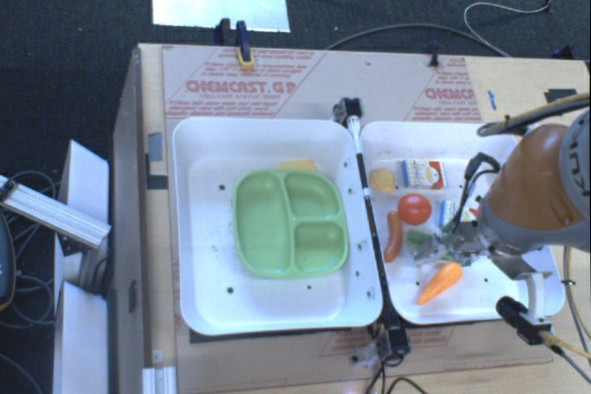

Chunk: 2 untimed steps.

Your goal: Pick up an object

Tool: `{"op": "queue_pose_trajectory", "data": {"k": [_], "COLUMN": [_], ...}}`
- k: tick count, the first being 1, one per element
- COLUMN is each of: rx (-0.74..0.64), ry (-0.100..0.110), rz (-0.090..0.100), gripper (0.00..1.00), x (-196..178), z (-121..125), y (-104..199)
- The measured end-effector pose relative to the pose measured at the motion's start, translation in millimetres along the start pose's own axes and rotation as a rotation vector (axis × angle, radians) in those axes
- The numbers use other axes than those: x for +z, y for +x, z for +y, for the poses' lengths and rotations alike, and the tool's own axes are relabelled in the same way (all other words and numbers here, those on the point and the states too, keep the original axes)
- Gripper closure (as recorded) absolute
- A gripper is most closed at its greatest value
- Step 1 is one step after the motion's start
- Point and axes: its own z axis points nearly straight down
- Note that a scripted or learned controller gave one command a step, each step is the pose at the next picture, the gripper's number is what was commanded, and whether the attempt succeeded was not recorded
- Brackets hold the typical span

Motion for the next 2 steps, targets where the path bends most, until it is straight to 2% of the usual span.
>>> {"op": "queue_pose_trajectory", "data": {"k": [1,2], "rx": [0.002,0.006], "ry": [-0.004,0.038], "rz": [-0.006,0.005], "gripper": [0.00,0.00], "x": [-0.5,2.2], "z": [56.0,152.1], "y": [35.6,39.1]}}
